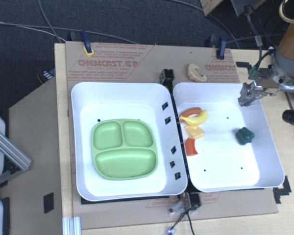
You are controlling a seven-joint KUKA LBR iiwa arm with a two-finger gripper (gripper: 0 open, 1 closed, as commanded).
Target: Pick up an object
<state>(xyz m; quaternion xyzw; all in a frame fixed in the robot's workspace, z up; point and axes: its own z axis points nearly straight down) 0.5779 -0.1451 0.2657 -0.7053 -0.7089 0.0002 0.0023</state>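
Your two-finger metal gripper (247, 96) hangs over the far right rim of the right-hand shallow white bin (220, 180); whether it is open or shut you cannot tell from this slanted view, and nothing visibly sits in it. The nearest candidate, a small dark green rounded lump (244, 136), lies just below it toward the camera, standing alone, which probably makes it the easiest grasp. Farther left of the gripper, against the dividing wall, huddle a curved yellow banana-like piece (195, 117) and a red block (191, 147). The pale green sectioned plastic tray (124, 149) occupies the left bin (83, 131), well apart.
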